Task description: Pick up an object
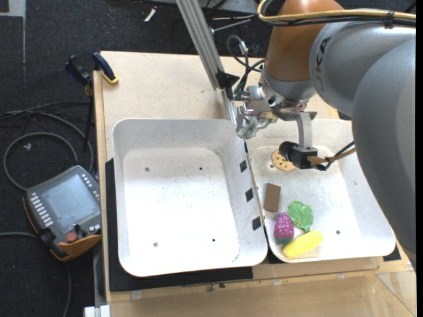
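No text, label, brand or number can be read, and the screen of the handheld pendant [64, 207] left of the bench [165, 81] is too blurred to make out.

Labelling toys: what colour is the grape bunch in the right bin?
The grape bunch is magenta-purple, seen in the camera view.

Bare left bin [172, 197] (right bin [345, 200] cluttered)

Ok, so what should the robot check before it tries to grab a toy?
1. Toys waiting in the right bin: ok, five there.
2. Gripper over a toy: not ok, it hangs at the bins' shared edge.
3. Brown block lies alone: ok.
4. Purple grapes, green leaf and yellow piece spaced out: not ok, they crowd together.
5. Something held already: cannot tell.
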Tool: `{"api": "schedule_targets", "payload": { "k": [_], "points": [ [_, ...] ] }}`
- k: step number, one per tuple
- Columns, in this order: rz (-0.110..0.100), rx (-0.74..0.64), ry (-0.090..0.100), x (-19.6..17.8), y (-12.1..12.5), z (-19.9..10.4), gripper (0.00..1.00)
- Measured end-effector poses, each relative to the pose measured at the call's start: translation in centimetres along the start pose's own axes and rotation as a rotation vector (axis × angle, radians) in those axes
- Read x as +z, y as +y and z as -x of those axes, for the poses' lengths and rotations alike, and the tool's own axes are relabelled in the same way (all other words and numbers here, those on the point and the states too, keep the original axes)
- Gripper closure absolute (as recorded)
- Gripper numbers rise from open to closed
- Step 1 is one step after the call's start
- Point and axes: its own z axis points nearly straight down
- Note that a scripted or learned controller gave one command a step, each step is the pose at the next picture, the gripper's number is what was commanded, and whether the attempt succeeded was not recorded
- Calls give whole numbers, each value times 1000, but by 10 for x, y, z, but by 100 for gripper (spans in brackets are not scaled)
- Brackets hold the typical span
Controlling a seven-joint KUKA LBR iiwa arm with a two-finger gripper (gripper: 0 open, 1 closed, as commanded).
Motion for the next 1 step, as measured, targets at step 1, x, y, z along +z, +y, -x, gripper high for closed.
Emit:
{"api": "schedule_targets", "payload": {
  "k": [1],
  "points": [
    [2,0,0,5,8,-50,100]
  ]
}}
